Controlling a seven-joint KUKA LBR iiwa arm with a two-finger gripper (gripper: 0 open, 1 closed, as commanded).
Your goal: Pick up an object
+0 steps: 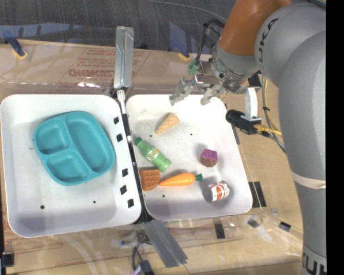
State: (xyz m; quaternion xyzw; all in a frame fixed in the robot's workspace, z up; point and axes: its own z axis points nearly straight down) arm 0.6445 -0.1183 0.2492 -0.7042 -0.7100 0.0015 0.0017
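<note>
My fingers (pixel 190 94) hang apart over the far edge of the right bin (pixel 236 171), nothing between them. Arm (pixel 298 85) comes in from the right, orange band (pixel 249 13) above the wrist.

Right bin, on its white floor: cone (pixel 167 122) just near-left of my fingers; green bottle (pixel 152 154) tilted by the left wall; waffle (pixel 149 179) near it, touching the carrot (pixel 178 180); purple piece (pixel 209 157) right of centre, apart from the rest; can (pixel 217 191) on its side at the near right, just beside the carrot's green end.

Left bin (pixel 17 211): a teal divided plate (pixel 74 146), lying flat.

Surface (pixel 57 67): brown board under clear sheeting with red print, far of the bins. Grey strip (pixel 124 56) stands at the seam between bins. Dark ribbed floor (pixel 74 4) beyond the surface, a thin cable across it.
</note>
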